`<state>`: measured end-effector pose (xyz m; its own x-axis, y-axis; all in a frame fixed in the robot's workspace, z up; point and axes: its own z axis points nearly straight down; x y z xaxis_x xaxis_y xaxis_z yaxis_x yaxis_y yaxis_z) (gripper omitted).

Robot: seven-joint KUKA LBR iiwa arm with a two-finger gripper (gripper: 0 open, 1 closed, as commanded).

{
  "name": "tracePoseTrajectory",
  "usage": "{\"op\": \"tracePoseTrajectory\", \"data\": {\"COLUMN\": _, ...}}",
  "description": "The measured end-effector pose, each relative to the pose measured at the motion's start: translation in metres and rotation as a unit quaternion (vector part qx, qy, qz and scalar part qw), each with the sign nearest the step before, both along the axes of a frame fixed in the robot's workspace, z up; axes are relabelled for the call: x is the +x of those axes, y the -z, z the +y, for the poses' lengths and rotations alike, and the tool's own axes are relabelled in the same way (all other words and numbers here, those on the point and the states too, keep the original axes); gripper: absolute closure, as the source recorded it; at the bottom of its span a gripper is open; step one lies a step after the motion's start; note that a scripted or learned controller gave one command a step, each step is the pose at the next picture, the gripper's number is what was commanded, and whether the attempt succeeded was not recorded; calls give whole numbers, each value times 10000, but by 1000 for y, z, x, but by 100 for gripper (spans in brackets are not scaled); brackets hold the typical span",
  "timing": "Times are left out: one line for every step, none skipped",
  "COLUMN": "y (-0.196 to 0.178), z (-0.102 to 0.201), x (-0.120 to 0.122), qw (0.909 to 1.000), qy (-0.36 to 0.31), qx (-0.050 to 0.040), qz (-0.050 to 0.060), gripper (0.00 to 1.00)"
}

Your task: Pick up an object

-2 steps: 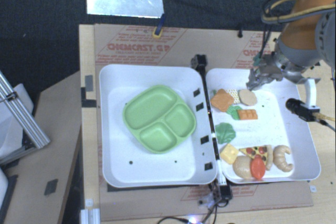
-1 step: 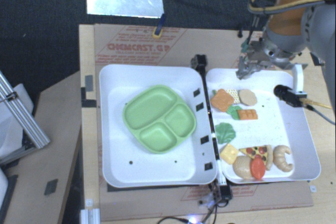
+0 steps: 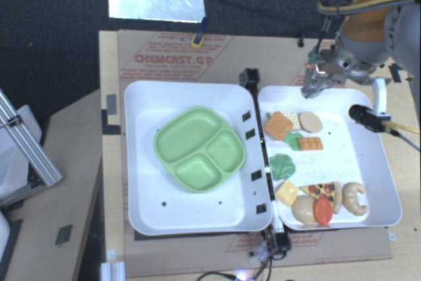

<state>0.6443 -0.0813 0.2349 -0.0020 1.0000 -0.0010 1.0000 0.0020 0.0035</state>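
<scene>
Tool (image 3: 316,85) hangs over the far edge of the right bin (image 3: 375,168), below the grey arm (image 3: 375,16) with its orange band; whether it is open or closed cannot be told, and nothing shows in its grip.

Largest is the desk (image 3: 164,52), carrying both white bins side by side. The left bin (image 3: 141,207) holds a green divided plate (image 3: 199,149) with three compartments, lying near its middle.

The right bin holds toy food, all lying well apart from the tool. Near its far left corner an orange waffle (image 3: 279,125) touches a pale round cracker (image 3: 310,122). Just in front of them lies a small piece, green at one end and orange at the other (image 3: 308,142). A green leaf (image 3: 283,165) lies further forward by the left wall. Along the near edge sit a yellow cheese block (image 3: 287,193), a pizza slice (image 3: 322,190), a tan potato (image 3: 304,208), a red tomato (image 3: 323,211) and a croissant (image 3: 355,198), the potato and tomato touching.
</scene>
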Motion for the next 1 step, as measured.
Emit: {"op": "tracePoseTrajectory", "data": {"y": 2, "z": -9, "x": -1, "qw": 10000, "qy": 9, "qx": -2, "qz": 6, "gripper": 100}}
